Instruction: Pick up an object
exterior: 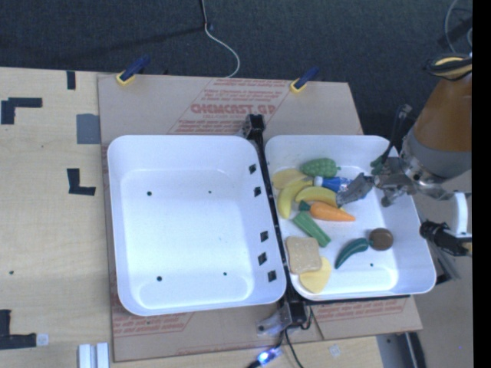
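Two shallow white bins sit side by side on a brown board that lies on the surface (pixel 46 228). The left bin (pixel 184 148) has bare white walls and floor. The right bin (pixel 406 274) carries a heap of toy food, mostly bunched toward its left half.

The arm (pixel 449 121) comes in from the right, grey with an orange band above the wrist, and bends down over the right bin. Its tool (pixel 354 190) hangs low over the middle of that bin, pointing left and down toward the heap. Whether the tool is released or clenched cannot be told here; the tip is dark and small against the toys, and nothing can be made out held in it.

Just left of the tool tip lies a small blue item (pixel 332 182), partly hidden. Above it sits a bumpy green vegetable (pixel 319 166). A banana (pixel 305 198) curves along the left side of the heap, with another pale yellow piece (pixel 287 178) above it near the bin's left wall. A carrot (pixel 332 213) lies just below the tool, pointing right. Below that, a green stick-shaped vegetable (pixel 312 228) lies on a slant.

Lower in the bin, a slice of bread (pixel 304 254) rests partly on a round yellow piece (pixel 316 276). To the right, apart from the heap, a curved dark green pepper (pixel 351 251) lies near a small brown round item (pixel 380 239).
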You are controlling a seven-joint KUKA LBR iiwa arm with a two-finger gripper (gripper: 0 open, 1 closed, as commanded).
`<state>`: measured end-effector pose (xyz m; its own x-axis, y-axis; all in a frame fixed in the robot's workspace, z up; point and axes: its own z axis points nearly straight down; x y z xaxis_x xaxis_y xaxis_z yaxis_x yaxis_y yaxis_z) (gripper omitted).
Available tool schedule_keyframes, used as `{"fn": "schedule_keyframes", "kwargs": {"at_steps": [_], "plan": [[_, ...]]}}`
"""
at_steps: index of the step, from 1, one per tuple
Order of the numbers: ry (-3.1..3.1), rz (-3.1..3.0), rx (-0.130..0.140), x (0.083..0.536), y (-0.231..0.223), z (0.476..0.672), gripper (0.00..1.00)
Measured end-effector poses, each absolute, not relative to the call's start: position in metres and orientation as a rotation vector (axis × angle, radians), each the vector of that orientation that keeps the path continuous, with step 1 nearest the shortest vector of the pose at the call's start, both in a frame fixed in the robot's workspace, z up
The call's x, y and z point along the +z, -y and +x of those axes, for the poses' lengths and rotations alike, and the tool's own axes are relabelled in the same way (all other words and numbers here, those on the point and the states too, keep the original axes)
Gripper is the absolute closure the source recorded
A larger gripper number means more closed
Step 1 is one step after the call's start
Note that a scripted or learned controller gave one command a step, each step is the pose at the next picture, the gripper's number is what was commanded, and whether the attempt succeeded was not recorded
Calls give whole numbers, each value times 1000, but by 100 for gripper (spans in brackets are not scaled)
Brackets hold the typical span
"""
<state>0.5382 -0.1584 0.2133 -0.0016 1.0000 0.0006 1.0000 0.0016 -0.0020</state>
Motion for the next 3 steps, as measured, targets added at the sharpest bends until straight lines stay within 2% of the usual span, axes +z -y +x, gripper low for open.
{"fn": "schedule_keyframes", "kwargs": {"at_steps": [1,2,3], "plan": [[2217,-2212,9,87,136,565,0],[2222,-2217,3,104,137,566,100],[2234,-2214,-10,190,69,573,100]]}}
